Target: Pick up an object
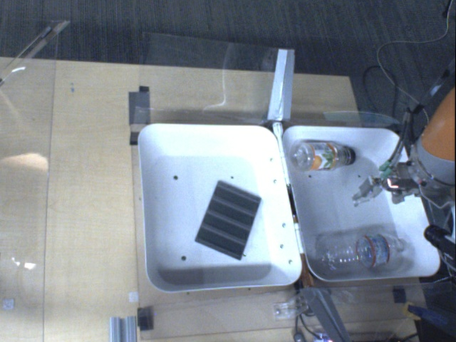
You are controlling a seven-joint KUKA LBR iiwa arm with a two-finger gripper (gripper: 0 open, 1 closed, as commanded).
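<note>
Black ribbed plastic marks the flat rectangular panel that lies tilted in the left white bin, well left of the central divider rim, which serves here as the landmark. It is judged stiff and light, but low and wide, so an edge would be hard to catch between two fingers.

Just right of the divider, at the far end of the right white bin, a clear plastic bottle with an orange-and-green label lies on its side. Right of the divider at the near end, a second clear crushed-looking bottle lies flat. Both are judged light, smooth, slippery and apt to roll; a hold across the body's middle is advised.

Farther right of the divider, between the bottles, the gripper hovers with fingers spread and nothing between them.
</note>
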